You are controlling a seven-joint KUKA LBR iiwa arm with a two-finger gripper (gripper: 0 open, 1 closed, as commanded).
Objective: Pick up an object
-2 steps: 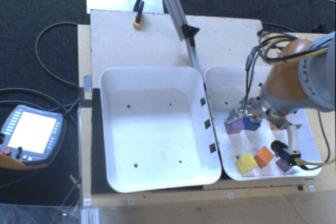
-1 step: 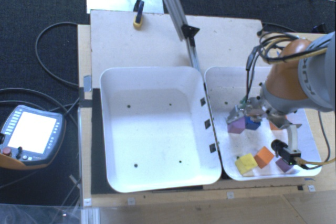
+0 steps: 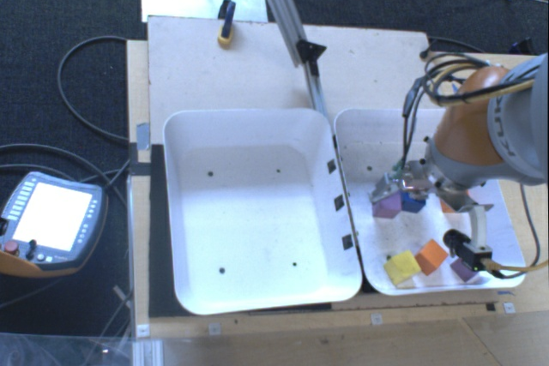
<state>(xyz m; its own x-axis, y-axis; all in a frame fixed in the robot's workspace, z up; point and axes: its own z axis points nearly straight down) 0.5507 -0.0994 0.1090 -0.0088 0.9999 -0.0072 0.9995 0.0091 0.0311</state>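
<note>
The purple block (image 3: 387, 203) lies near the middle of the right bin (image 3: 360, 133), a little toward that bin's left wall, and it sits right at the tip of my pincer (image 3: 400, 187), touching or nearly touching it on the lower left side. Whether the block is between my fingers I cannot tell, and I cannot tell how wide my pincer stands. A blue block (image 3: 413, 202) sits just beside the purple one on its right, also under my wrist. Toward the bin's near edge lie a yellow block (image 3: 401, 267) and an orange block (image 3: 431, 256), close together, and a small purple piece (image 3: 464, 270) rests near the near right corner. My arm (image 3: 480, 129) reaches in over the bin's right edge. The left bin (image 3: 257, 210) stands beside it, their walls touching. A handheld control screen (image 3: 47, 219) lies off the bench's left edge.
</note>
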